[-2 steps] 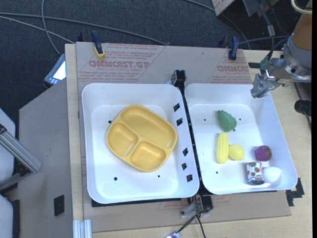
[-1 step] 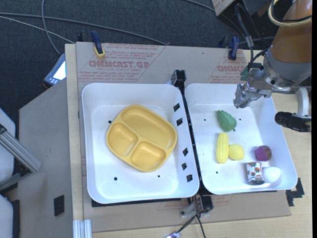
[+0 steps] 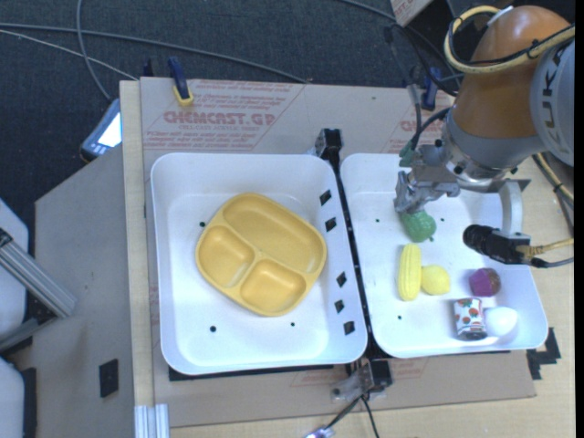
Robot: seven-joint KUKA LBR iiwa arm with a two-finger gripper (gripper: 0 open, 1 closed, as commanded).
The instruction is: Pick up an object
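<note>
Pincer (image 3: 415,199) sits just above a small, lumpy green object (image 3: 421,226).

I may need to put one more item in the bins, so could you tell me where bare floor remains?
Right bin: bare along its left side, between the divider and the corn. Crowded near the pincer, green toy, lemon, purple fruit, can and egg. Left bin: only margins around the yellow tray.
</note>
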